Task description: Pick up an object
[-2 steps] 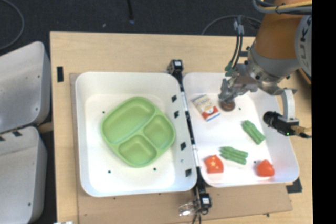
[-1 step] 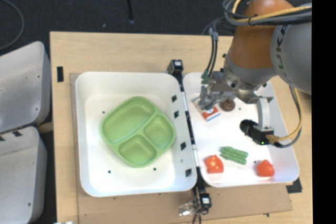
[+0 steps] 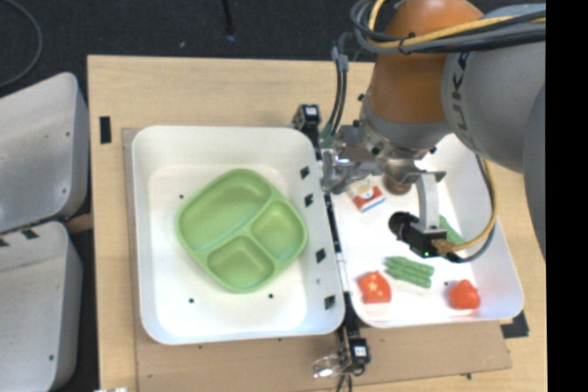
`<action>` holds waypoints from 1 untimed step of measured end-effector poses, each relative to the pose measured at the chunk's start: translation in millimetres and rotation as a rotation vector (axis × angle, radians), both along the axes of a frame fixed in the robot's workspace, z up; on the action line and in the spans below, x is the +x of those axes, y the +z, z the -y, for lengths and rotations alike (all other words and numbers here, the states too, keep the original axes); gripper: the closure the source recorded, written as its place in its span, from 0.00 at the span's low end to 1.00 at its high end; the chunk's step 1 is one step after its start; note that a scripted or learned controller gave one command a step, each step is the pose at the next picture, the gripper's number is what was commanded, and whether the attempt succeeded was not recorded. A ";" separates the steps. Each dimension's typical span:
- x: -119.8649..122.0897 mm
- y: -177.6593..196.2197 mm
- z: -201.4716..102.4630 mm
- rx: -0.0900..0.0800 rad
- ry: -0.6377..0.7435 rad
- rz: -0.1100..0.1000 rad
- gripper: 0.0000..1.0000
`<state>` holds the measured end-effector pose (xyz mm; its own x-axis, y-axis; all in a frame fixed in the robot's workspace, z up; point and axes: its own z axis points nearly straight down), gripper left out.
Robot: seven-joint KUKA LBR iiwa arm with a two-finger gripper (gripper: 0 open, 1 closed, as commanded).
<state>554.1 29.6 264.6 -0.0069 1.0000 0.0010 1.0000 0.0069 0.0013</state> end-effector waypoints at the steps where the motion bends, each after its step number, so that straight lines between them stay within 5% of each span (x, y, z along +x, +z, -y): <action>1: 1.4 -13.9 -51.3 0.000 0.000 -0.004 1.00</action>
